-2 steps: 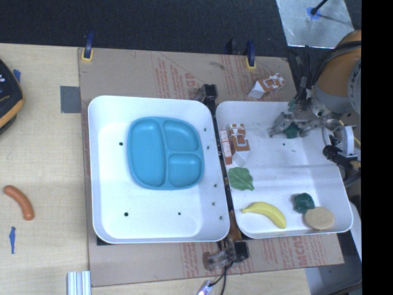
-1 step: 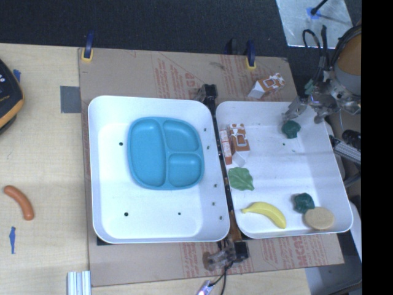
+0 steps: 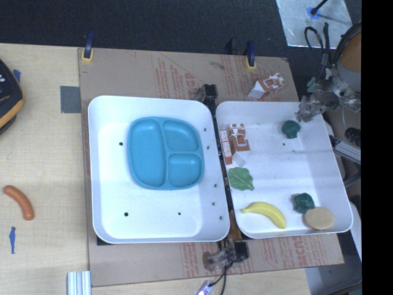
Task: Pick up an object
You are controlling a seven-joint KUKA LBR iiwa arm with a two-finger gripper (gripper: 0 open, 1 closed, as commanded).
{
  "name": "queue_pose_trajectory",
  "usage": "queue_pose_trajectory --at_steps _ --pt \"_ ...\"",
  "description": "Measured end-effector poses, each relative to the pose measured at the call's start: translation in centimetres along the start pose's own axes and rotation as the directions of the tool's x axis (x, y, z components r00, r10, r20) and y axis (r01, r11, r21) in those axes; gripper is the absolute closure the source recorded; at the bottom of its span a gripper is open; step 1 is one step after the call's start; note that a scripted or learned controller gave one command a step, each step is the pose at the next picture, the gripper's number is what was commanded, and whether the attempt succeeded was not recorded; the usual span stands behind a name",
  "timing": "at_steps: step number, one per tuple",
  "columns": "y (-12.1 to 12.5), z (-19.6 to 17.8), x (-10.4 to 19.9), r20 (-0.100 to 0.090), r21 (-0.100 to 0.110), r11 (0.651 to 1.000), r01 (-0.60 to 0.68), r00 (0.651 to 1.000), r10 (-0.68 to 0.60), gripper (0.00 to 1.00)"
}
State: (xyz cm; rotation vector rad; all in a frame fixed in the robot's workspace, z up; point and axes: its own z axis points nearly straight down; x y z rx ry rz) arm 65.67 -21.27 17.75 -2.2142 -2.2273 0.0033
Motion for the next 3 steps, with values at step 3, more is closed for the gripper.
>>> queue_pose_trajectory --at_steps 3 --pt "-6.4 6.2 0.2 0.000 0.001 1.000 -0.001 1.000 0.001 0.00"
